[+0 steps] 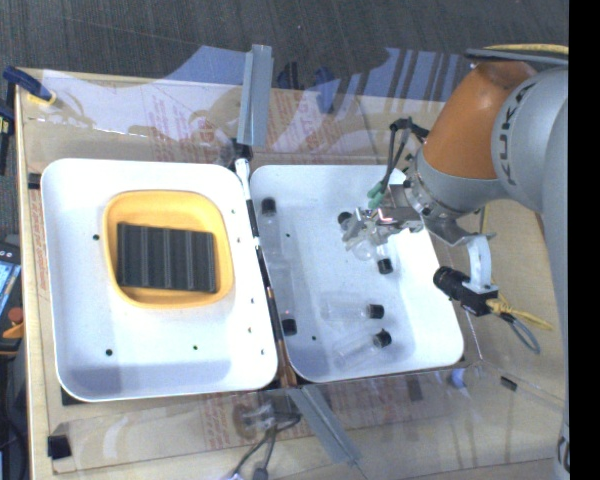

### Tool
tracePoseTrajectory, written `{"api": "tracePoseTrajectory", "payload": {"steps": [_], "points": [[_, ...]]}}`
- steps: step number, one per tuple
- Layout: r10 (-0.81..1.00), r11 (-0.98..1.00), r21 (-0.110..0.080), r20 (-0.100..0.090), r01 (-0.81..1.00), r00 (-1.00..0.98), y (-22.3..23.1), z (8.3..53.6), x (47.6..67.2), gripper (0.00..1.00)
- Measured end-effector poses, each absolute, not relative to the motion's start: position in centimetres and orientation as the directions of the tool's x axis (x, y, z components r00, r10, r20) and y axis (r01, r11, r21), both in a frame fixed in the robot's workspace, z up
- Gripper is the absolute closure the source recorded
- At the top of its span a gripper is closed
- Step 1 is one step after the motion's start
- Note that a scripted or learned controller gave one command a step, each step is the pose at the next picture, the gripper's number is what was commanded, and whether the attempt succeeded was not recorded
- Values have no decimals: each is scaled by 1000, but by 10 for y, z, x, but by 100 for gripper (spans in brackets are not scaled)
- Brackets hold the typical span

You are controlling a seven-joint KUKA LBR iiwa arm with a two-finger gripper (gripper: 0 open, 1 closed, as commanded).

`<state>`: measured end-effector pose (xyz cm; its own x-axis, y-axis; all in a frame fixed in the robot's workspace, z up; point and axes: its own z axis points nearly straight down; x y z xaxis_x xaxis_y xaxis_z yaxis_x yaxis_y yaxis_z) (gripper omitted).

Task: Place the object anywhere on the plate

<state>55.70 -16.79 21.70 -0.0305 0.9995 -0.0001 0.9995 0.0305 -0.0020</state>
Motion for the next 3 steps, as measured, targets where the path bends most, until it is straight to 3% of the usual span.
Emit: {"api": "tracePoseTrajectory", "payload": {"steps": [2,3], "points": [[847,532,1,-2,847,-532,-97,214,606,100],[675,738,0,-2,675,-738,-29,192,638,100]]}}
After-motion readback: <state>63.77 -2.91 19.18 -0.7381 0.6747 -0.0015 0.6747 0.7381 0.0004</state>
